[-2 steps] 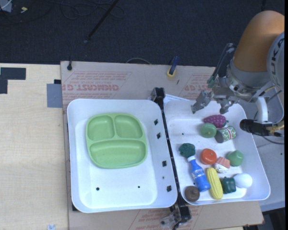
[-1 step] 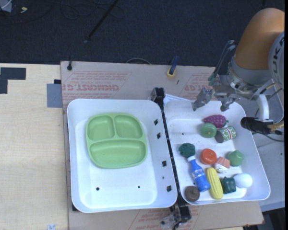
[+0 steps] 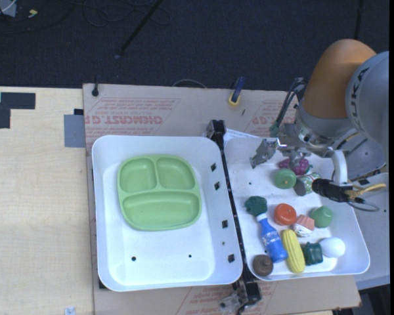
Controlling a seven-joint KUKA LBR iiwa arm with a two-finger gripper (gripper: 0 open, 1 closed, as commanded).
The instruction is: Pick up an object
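Green round plastic toy fruit [image 3: 284,178], just below the gripper [image 3: 268,151], looks light, stiff and slippery, best pinched across its middle; the gripper's opening I cannot tell.

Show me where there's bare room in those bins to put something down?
The left white bin has bare floor in front of the green divided plate. The right white bin is crowded with toy food, like the yellow corn cob, with a small gap near its divider.

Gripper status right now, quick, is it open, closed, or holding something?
Gripper: cannot be told; it sits over the far end of the right white bin, near the green round toy, nothing visibly held.
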